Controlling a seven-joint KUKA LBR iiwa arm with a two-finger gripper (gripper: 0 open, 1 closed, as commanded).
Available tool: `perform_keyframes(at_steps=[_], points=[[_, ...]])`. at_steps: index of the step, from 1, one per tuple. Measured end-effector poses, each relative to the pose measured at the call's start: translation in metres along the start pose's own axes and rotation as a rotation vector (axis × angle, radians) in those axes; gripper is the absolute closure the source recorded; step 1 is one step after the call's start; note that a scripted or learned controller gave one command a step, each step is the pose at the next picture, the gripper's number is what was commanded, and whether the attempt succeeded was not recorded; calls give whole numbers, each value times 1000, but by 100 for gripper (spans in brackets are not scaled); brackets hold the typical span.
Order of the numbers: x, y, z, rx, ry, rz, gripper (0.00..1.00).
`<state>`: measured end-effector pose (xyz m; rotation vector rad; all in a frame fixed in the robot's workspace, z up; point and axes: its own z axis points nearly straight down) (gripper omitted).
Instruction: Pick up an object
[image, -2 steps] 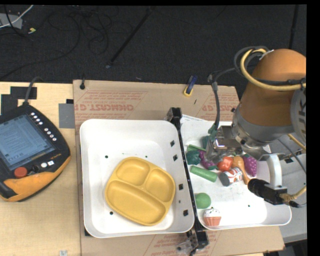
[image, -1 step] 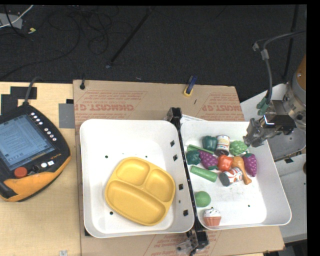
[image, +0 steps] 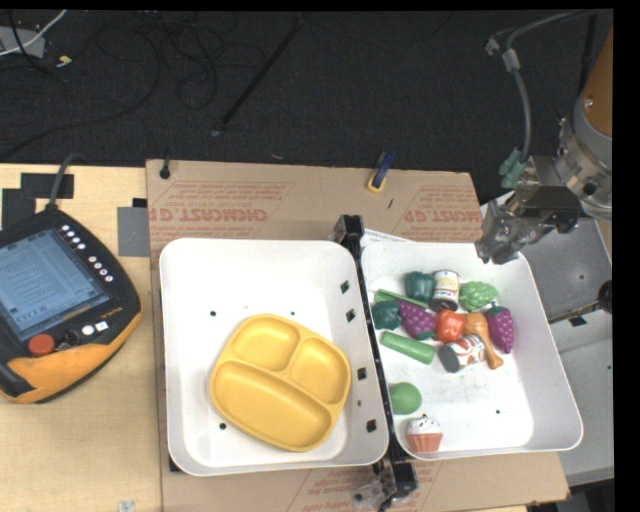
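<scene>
My gripper (image: 497, 247) hangs over the far right corner of the right bin (image: 540, 420), above and to the right of the toy pile, with nothing seen between its fingers. The pile holds a dark green piece (image: 419, 286), a small can (image: 445, 290), a green leafy piece (image: 478, 295), purple grapes (image: 417, 320), a red tomato (image: 450, 325), a second purple cluster (image: 501, 328), a green cucumber (image: 407, 347) and an orange carrot (image: 487, 340). A green ball (image: 405, 397) and a cupcake (image: 424, 433) lie nearer the front.
The left bin (image: 200, 270) holds a yellow divided tray (image: 280, 381). A teach pendant (image: 55, 300) lies on the bench at the far left. Cardboard (image: 260, 205) lies under both bins, with a blue and yellow clip (image: 379, 175) at its far edge.
</scene>
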<state>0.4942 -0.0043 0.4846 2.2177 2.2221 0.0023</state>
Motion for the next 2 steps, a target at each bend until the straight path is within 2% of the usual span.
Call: perform_keyframes(at_steps=[1, 2], points=[[26, 15, 34, 9, 0, 0, 100], [96, 0, 29, 7, 1, -6, 100]])
